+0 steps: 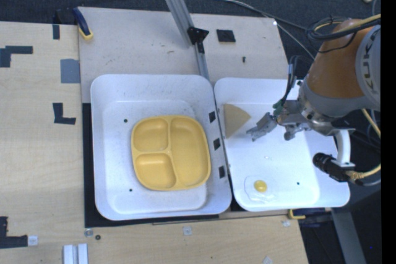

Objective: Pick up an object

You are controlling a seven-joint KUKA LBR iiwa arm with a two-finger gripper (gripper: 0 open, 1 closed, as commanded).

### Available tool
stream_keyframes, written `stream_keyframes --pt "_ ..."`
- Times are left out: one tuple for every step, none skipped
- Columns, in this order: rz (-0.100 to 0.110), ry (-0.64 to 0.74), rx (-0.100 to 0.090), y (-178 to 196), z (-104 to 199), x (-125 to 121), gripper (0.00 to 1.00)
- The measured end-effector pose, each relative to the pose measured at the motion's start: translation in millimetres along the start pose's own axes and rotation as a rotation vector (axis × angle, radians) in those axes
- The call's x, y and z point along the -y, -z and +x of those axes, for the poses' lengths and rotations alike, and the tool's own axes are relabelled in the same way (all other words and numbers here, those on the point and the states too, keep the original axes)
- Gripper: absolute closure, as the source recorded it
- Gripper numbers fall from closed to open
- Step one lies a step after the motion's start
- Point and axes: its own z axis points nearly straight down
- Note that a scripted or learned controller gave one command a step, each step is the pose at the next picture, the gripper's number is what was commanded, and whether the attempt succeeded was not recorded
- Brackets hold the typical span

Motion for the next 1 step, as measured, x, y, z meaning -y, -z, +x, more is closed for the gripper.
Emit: stream_keyframes --pt "0.003 -0.001 0.001 -61.7 0.8 -5.9 0.0"
